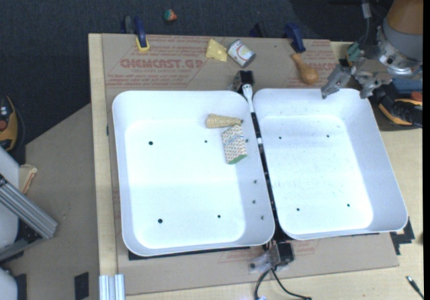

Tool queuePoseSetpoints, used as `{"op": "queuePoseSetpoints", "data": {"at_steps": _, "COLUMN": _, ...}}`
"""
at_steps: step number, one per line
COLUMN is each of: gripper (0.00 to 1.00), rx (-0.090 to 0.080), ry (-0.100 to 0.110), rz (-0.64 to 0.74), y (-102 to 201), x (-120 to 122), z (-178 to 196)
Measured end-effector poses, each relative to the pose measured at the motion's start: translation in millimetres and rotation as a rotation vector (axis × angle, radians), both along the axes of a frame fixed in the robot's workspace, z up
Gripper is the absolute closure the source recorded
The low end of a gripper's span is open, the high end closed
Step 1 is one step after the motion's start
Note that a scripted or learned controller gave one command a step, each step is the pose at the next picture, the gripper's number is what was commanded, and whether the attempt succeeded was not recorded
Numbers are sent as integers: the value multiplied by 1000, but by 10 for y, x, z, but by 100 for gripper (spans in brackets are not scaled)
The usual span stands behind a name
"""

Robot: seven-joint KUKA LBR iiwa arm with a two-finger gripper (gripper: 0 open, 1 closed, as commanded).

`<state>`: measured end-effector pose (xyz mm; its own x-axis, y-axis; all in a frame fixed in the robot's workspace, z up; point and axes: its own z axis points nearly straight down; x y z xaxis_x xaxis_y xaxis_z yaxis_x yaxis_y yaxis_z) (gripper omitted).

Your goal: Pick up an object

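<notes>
Objects for picking lie in the left bin [134, 178], both near its upper right corner: a tan cone-shaped piece [222, 121] lying on its side, and just below it, touching or nearly so, a small patterned packet [234, 143] set slightly askew. They sit close to the divider where the two bins meet, a position that leaves open floor on their left for a descent but little room on their right, beside the bin wall. The right bin [376, 178] shows bare white floor with a few dark dots. My gripper [347, 82] hovers at the upper right, above the far edge of the right bin and well apart from both pieces; my fingers [331, 89] are spread and slant downward with nothing between them, so I hold nothing. I judge the pick not yet begun: my arm, with its orange band at the frame's top right, would have to cross the right bin and the divider to reach either piece. Outside the bins, on the brown board [168, 64] beyond their far edges, rest a yellow wedge [216, 50], a small white-and-grey box [241, 53] just beside it, and a brown wooden-looking piece [306, 69] near my fingers; two blue clamps [139, 31] pin the board's far edge. These lie on the bare board, not in a bin, and the brown one is nearest to me.
</notes>
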<state>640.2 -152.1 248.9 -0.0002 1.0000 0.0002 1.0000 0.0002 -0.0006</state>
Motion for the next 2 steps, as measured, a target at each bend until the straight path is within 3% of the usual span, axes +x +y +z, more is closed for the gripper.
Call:
{"op": "queuePoseSetpoints", "data": {"at_steps": 1, "gripper": 0, "rx": -8, "ry": -22, "rz": 1, "y": -149, "x": -67, "z": 2530}}
{"op": "queuePoseSetpoints", "data": {"at_steps": 2, "gripper": 0, "rx": 1, "ry": 5, "rz": 1, "y": 101, "x": -442, "z": 2020}}
